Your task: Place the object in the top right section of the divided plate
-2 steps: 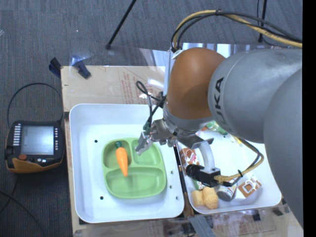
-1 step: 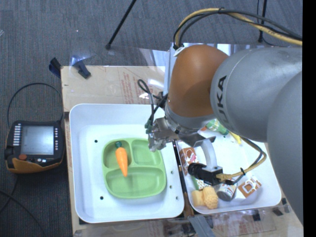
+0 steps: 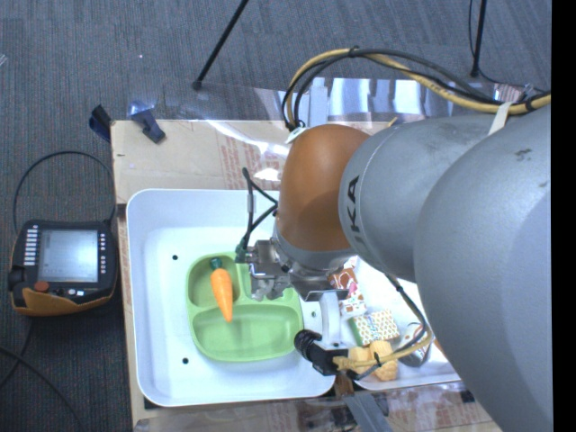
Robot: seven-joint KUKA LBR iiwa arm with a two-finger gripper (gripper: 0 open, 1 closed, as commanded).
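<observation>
Two bins: shallow white bins side by side on the bench; the left bin (image 3: 153,241) is in plain sight, the right bin (image 3: 409,372) is largely covered by the arm.
Plate: a green divided plate (image 3: 256,340) lies flat in the left bin, toward its right side.
Carrot: an orange toy carrot (image 3: 221,293) with a green top lies on the plate, leaf end pointing away from the camera. It lies along the plate's left part, its top in the upper left section and its tip reaching into the large lower section.
Arm: the grey arm (image 3: 450,241) with its orange band reaches in from the right and hangs over the gap between the bins.
Gripper: the gripper (image 3: 263,282) sits low over the plate's upper right area, just beside the carrot and to its right. No object is seen in its grasp. Whether it is spread or closed cannot be told, as the wrist hides it.
Right bin contents: several small patterned and yellowish items (image 3: 373,345) lie close together near the black cable end.
Surroundings: a teach pendant (image 3: 63,264) rests on the carpet, well apart from the bench on its left.
</observation>
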